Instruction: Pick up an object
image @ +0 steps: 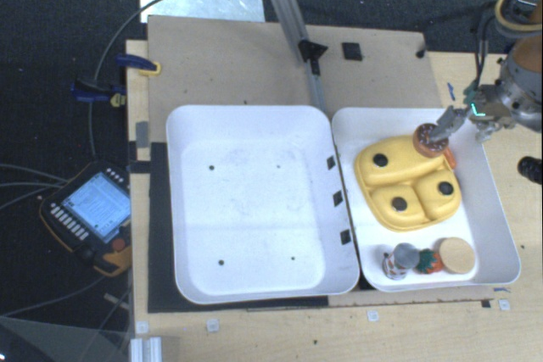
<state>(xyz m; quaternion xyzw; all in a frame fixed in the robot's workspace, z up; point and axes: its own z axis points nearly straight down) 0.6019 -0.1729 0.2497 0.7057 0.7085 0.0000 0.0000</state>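
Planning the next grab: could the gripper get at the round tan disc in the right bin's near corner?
Probably yes. The disc lies flat with open space above it. The gripper is at the bin's far side, over the yellow toy. Small objects crowd the disc's left edge, and the bin wall is close.

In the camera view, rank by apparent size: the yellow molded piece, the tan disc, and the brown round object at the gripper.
1. Yellow molded piece, by far the largest.
2. Tan disc.
3. Brown round object, though it looks close to the disc in size, so this order is unsure.
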